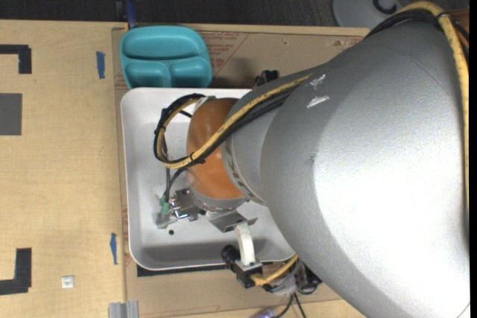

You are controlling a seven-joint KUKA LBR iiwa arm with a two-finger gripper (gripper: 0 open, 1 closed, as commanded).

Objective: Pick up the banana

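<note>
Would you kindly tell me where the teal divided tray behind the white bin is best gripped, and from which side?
Probably its far rim, coming straight down from above. The teal divided tray lies flat and looks too wide to span, so a thin raised edge is the likeliest part to pinch. Its near edge sits against the white bin, with the arm crowding that side.

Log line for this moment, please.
arm: low over white bin | gripper: near bin floor | banana: hidden | teal tray: behind bin
</note>
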